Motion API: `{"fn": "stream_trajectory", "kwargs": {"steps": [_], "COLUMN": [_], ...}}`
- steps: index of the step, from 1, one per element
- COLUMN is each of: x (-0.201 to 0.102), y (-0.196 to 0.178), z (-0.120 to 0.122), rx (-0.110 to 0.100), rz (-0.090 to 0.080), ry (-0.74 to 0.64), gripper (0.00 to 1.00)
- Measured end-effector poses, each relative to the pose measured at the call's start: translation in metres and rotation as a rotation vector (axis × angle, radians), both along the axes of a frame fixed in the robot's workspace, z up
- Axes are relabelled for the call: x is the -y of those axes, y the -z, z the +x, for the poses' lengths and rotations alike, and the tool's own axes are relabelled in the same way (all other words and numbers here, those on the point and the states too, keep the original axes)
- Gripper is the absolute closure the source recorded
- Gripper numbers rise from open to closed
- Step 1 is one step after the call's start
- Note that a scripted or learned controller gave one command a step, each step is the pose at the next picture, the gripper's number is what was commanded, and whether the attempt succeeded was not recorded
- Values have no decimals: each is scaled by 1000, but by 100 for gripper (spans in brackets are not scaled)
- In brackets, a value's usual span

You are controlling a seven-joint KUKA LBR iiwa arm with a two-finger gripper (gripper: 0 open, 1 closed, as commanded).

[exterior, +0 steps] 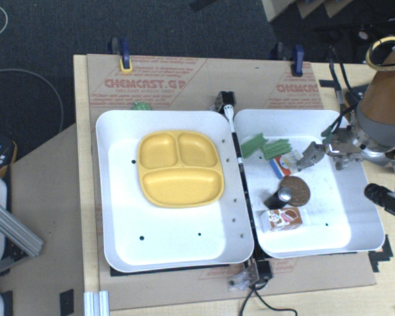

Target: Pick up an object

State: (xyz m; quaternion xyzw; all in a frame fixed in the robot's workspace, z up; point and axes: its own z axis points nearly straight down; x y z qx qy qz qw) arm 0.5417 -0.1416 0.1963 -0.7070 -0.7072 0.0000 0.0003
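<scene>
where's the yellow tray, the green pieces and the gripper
yellow tray (181,170), camera view, on its wide lower compartment
green pieces (264,146), camera view, between the two, upper part of the right bin
gripper (311,155), camera view, at the fingertips

Brown round object (294,192), right bin (336,239), lying flat

The worktop (184,84) was a pale board with red lettering printed across its far part. Two clamps held its far edge, one at the left (124,54) and one at the right (297,59). Two shallow white bins sat on it side by side, touching: the left bin (118,236) and the right bin (355,232).
</scene>
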Motion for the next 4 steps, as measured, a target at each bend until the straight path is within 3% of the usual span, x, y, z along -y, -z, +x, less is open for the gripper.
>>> {"fn": "stream_trajectory", "kwargs": {"steps": [1,2,4], "x": [-44,-40,-41], "y": [97,81,62], "z": [-29,-26,-25], "rx": [-10,3,8], "rz": [5,-1,-3], "ry": [-2,2,2], "gripper": [0,100,100]}}
